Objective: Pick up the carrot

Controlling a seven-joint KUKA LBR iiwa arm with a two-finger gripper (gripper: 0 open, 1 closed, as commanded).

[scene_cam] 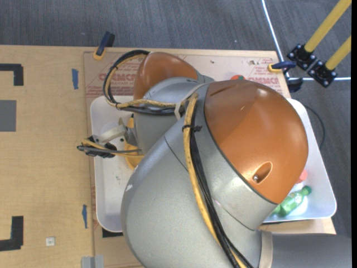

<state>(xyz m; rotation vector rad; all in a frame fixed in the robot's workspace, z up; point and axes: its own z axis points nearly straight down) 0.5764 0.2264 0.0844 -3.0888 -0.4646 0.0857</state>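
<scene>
Across the middle of the frame the arm (223, 166) hides most of both bins (103, 205). I cannot find the carrot. Probably it is light, stiff and smooth; grasp its middle.

Even, bright light; soft shadows; focus perhaps slightly soft.

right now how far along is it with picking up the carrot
Nothing looks finished. In hand: the arm reaches far across both bins, its wrist over the left bin, covering most of it. No carrot is visible, so a grasp can't be confirmed. A green thing lies in the right bin. Left: grasping and lifting.
</scene>
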